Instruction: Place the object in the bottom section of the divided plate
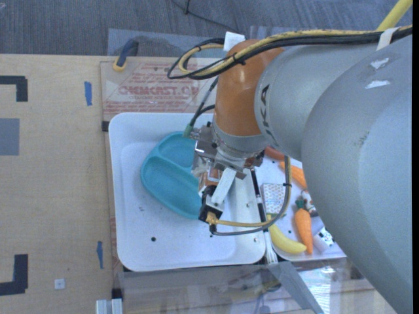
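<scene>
Looking down, we've got the gripper [211,175] over the plate's [163,175] right edge in the left bin [131,241]; we can't tell its grip. There's open floor left and front of the plate. Carrot [302,226] and banana [288,241] lie in the right bin [314,255].

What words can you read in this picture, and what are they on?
"CHEMCAST", in red, on the pale sheet behind the white bin; the letters after it are blurred.
"KA", dark letters on the grey arm; the rest is hidden.
The print on the little packet is too small to read.
</scene>
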